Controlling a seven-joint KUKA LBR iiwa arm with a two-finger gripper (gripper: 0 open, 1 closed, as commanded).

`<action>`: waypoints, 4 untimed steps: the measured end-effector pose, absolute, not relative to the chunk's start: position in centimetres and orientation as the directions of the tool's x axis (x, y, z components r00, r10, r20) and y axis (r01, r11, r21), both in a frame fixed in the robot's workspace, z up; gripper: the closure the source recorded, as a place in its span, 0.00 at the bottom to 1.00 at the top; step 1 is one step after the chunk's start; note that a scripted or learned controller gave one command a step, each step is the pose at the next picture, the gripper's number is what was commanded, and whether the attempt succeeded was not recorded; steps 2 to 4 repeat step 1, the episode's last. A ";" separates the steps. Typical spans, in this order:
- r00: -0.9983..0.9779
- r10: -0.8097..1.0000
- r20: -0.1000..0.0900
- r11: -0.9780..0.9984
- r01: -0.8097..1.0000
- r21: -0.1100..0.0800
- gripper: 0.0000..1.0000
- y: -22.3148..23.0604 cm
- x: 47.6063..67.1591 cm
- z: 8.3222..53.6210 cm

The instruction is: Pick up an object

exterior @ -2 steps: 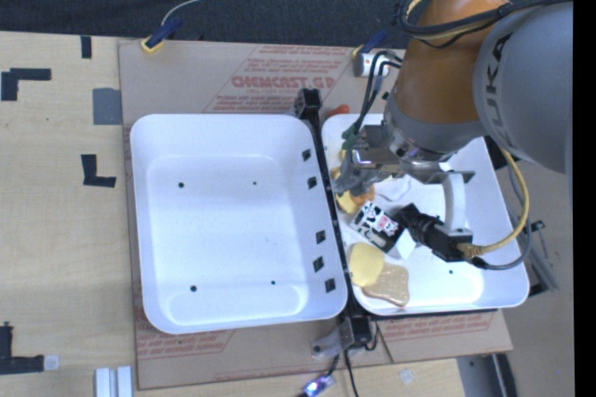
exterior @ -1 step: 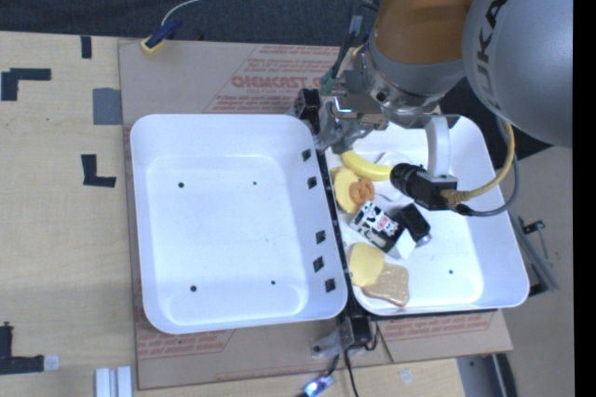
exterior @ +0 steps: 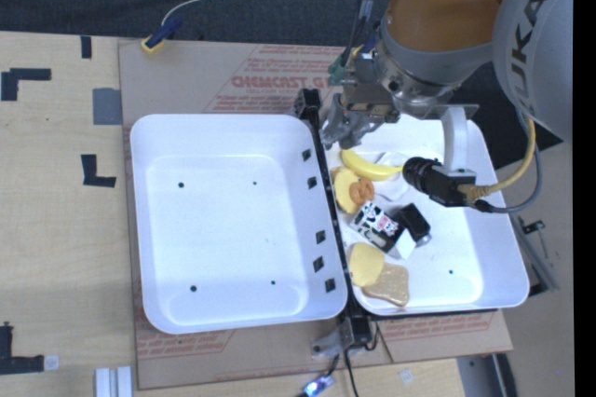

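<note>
My gripper (exterior: pixel 346 132) hangs over the upper left corner of the right bin (exterior: pixel 484 279), just above the yellow banana (exterior: pixel 371 167). Nothing shows between its fingers, and the arm's bulk hides how they stand. Below the banana lie an orange round food piece (exterior: pixel 351 193), a black-and-white patterned item (exterior: pixel 376 220), a small black block (exterior: pixel 413 224), a yellow round piece (exterior: pixel 366 265) and a tan bread slice (exterior: pixel 388 284), all along the bin's left side.
The left bin (exterior: pixel 223 218) sits beside the right one, sharing a divider with black clips (exterior: pixel 321 237). Both rest on a cardboard sheet (exterior: pixel 186 78). A black cable fitting (exterior: pixel 440 181) on the arm overhangs the right bin.
</note>
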State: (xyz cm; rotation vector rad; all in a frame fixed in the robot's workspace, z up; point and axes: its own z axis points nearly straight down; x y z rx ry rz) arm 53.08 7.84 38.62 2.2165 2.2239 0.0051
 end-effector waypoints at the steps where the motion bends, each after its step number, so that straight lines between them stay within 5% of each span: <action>1: -0.006 1.000 0.000 0.006 1.000 -0.004 1.00 11.7 48.2 38.5; 4: -0.006 1.000 0.000 0.006 1.000 -0.004 1.00 11.7 48.2 38.5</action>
